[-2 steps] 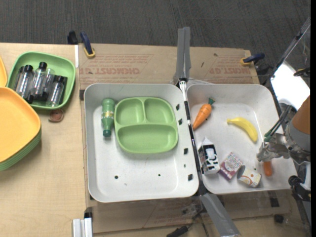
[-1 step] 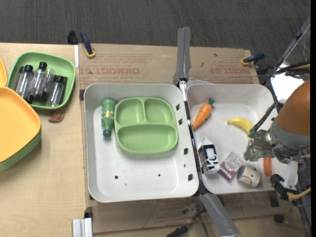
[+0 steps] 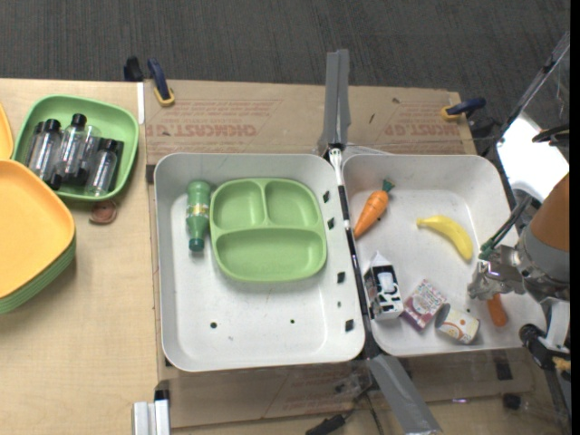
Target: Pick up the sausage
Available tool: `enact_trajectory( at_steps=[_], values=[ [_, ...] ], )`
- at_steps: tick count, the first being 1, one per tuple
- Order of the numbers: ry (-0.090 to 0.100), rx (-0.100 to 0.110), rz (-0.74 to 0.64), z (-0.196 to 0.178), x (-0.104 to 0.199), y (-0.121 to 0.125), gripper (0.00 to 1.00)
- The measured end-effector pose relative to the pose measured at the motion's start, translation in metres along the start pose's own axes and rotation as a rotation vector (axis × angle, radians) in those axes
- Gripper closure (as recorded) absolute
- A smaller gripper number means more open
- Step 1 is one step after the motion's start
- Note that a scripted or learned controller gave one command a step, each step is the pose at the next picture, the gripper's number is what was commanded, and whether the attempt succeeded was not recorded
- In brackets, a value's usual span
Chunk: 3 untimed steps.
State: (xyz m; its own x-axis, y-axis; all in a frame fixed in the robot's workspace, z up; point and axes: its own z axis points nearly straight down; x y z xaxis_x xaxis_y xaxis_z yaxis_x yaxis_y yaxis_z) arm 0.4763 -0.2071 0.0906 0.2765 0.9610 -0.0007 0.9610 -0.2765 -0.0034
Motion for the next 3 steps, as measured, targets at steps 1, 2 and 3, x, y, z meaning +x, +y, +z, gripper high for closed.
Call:
enact_trajectory(
  at_steps=[1,2,3],
  values=[
    [-0.001,0.002,-0.001,-0.008,0.0,-0.001,1.0],
    [-0.001,-0.001,0.003,-0.037,0.058,0.082,1.0],
    [0.0,0.001,-0.177,-0.002,0.016,0.076,1.0]
  ],
)
